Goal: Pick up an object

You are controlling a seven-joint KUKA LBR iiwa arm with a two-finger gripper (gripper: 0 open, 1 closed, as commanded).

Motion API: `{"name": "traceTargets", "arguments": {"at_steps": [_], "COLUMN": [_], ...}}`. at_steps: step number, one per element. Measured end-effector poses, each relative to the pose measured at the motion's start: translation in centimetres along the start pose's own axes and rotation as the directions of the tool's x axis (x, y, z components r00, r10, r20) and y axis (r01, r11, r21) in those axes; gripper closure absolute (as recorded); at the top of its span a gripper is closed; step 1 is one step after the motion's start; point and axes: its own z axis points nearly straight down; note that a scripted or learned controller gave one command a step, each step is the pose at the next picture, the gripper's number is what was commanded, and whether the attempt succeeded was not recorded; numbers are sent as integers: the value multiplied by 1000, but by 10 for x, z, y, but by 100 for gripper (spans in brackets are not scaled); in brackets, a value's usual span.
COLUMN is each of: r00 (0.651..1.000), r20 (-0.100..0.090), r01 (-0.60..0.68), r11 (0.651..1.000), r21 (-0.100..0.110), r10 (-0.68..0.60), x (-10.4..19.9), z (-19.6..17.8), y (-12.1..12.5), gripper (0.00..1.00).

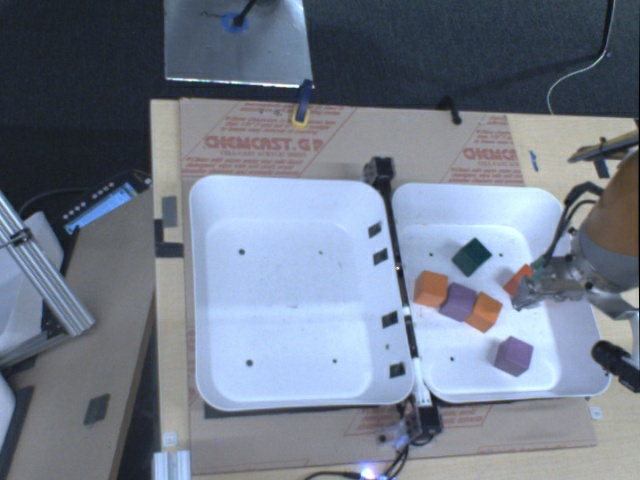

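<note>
The right bin (540, 213) holds several small blocks. A dark green block (471, 257) lies near its middle. An orange block (431, 289), a purple block (459, 302) and a second orange block (483, 311) sit in a touching row. Another purple block (513, 355) lies alone toward the front. A red-orange block (518, 280) sits at the right, partly hidden by my gripper (532, 290), which is low in the bin right against it. The grey arm (610, 238) comes in from the right edge.
The left bin (290, 288) sits beside the right one, with black clips (385, 258) along the shared wall. Both rest on a cardboard sheet (260, 138). A metal plate (235, 28) lies at the back and a yellow clamp (301, 116) near it.
</note>
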Motion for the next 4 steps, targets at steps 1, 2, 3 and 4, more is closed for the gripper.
{"name": "traceTargets", "arguments": {"at_steps": [1, 2, 3, 4], "r00": [1000, 1000, 1000, 1000], "r20": [1, 3, 1, 12], "r01": [-4, -2, -1, -9], "r11": [1000, 1000, 1000, 1000], "r21": [-3, -8, -2, -21], "r10": [4, 2, 1, 9], "x": [5, 6, 22, 30], "z": [45, 53, 37, 47], "y": [-13, 26, 49, 59], "gripper": [100, 100, 100, 100]}}
